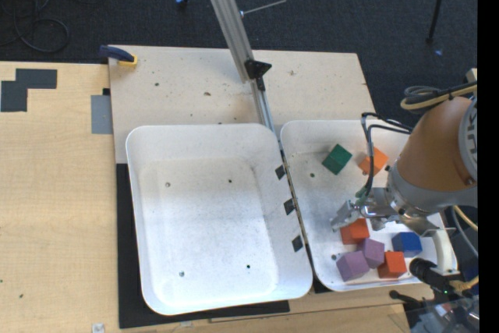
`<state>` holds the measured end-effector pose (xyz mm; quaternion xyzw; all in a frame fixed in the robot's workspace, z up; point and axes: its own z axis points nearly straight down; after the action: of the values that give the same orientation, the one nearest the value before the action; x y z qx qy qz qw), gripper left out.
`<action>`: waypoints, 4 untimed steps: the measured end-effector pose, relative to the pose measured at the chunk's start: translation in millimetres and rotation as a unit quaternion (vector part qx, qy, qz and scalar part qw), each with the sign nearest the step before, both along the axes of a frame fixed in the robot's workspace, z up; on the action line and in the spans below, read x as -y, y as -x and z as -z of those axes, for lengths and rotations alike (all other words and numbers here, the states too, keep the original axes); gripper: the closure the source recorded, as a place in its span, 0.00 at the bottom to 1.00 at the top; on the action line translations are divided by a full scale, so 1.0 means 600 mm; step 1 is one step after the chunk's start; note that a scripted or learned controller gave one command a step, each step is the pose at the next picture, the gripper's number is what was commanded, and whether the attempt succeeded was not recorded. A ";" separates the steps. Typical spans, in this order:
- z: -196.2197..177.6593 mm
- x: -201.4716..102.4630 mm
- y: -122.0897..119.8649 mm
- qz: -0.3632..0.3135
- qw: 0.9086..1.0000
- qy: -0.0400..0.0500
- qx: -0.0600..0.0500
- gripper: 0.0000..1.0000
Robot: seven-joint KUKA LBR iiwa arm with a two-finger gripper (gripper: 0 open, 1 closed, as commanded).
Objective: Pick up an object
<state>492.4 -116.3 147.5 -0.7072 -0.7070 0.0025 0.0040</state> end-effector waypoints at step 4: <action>-0.116 0.026 -0.025 0.000 1.000 0.001 0.006 1.00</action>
<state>507.2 -131.9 216.9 -0.7071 -0.7072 -0.0005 -0.0010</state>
